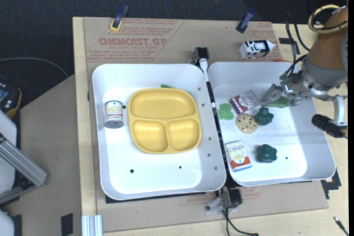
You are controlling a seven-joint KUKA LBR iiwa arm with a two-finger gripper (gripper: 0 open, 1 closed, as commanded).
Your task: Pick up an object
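The camera view shows the gripper (pixel 272 98) lowered into the right bin (pixel 315 168), reaching in from the right edge; whether it is open or closed cannot be told, and no object is visibly gripped. Just below the gripper sits a small dark green toy (pixel 264 116), with a round cookie (pixel 246 123) touching its left side. A red and white packet (pixel 244 101) lies left of the gripper, and a light green piece (pixel 225 112) lies beyond it. A small carton (pixel 237 153) and a second green toy (pixel 266 153) lie nearer the front wall. The left bin (pixel 155 182) holds a yellow divided plate (pixel 164 119) and a can (pixel 113 114).
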